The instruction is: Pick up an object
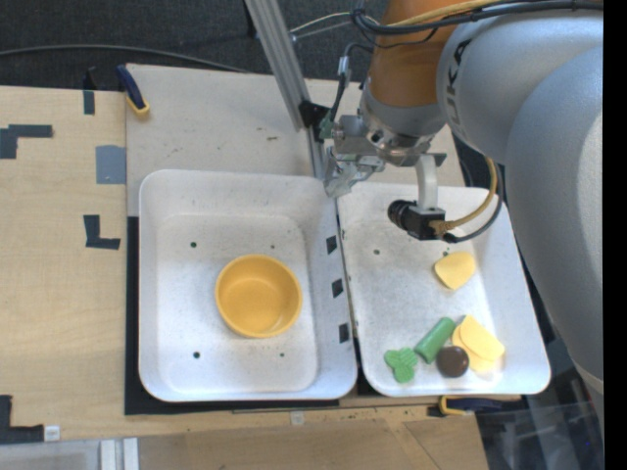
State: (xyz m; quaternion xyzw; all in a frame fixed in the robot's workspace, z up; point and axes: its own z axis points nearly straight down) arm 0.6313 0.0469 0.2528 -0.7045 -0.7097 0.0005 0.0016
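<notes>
The grey arm [534,116] with its orange band fills the far right of the scene and bends down toward the far end of the ridge where the two white bins meet, so its gripper [345,176] hangs over that divide rather than over any object; this reads as a transit or start posture, not a reach, and whether its tips are spread or pressed together I cannot tell, since from this slant they merge into one dark metal cluster. Nothing is seen between them. The left bin [171,199] holds a single yellow bowl [259,295], sitting upright near its middle, well apart from the walls, so it would be open to approach from any side. The right bin [377,262] carries the smaller candidates: a pale yellow wedge-like piece [456,270] lies alone toward the right wall, and at the near right corner a cluster sits close together, with a green cylinder [435,340] leaning beside a yellow block [481,345], a dark brown round piece [452,361] touching both, and a small green leafy-shaped toy [401,363] just to the left. That crowding probably makes the lone wedge the easier pick. The bins rest on a pale board [211,116] over a wooden bench [49,262], with dark floor beyond the far edge.
</notes>
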